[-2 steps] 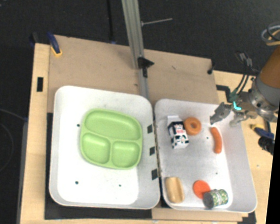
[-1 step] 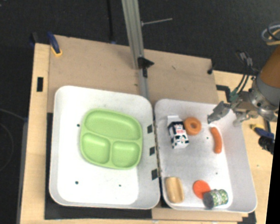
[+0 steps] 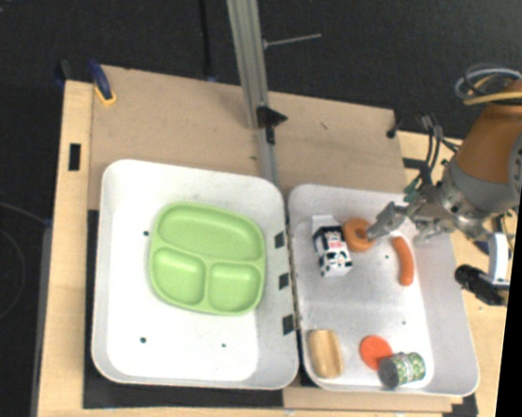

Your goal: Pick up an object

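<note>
Lining up on the orange ring in the right bin.
My fingers (image 3: 383,225) hover just right of the orange ring (image 3: 358,235); I cannot tell their spread. I'd centre, then descend clear of the cow-patterned block (image 3: 333,251).

Arm (image 3: 490,146) cut off at right edge, hand (image 3: 387,223) fingers too small to tell apart, orange ring (image 3: 359,235) partly hidden behind them, black-and-white toy (image 3: 332,249) blurred, possibly a cow.
</note>
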